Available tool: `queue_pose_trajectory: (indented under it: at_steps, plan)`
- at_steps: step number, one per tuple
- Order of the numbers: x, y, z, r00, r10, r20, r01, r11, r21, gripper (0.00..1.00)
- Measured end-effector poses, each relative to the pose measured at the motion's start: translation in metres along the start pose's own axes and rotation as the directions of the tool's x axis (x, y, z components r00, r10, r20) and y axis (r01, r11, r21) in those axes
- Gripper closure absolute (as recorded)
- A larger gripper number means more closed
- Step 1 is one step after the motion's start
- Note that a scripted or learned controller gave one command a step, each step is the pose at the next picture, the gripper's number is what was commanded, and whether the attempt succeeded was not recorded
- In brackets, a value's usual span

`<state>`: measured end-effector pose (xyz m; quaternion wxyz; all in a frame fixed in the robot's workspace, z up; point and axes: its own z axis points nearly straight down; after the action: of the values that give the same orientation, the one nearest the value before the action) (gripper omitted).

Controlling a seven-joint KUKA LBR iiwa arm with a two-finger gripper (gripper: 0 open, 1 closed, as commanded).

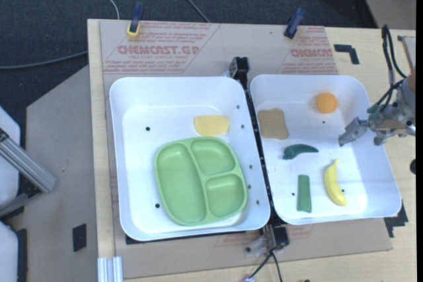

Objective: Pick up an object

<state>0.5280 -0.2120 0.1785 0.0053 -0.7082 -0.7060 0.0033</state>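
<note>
**A:** Where's your pincer right now?

**B:** My pincer (360,131) sits at the right wall of the right bin (379,207), reaching in from the edge. I see one grey finger pointing down-left over the white floor; how wide it stands, I cannot tell. Nothing is between the fingers that I can make out.

**A:** And what's nearest?

**B:** The orange ball (326,103) is up-left of me, near but apart. The yellow banana (334,184) lies below me. Further left: the dark green pepper (300,151), the green stick (303,193) and the tan slice (272,123) by the dividing wall.

**A:** The other bin?

**B:** The left bin (125,162) bears a green divided plate (199,180), with a pale yellow piece (211,125) just above it.
</note>
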Motion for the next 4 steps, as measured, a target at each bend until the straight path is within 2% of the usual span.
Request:
queue_pose_trajectory:
  at_steps: [1, 3, 4]
  plan:
    - [0.0, 0.003, -0.006, 1.0, -0.003, 0.004, 0.003, 1.0, -0.012, 0.0]
    - [0.0, -0.003, 0.097, 1.0, -0.003, 0.0, 0.003, 1.0, -0.006, 0.0]
    - [-0.001, -0.002, 0.083, 1.0, -0.002, 0.004, 0.002, 1.0, -0.013, 1.0]
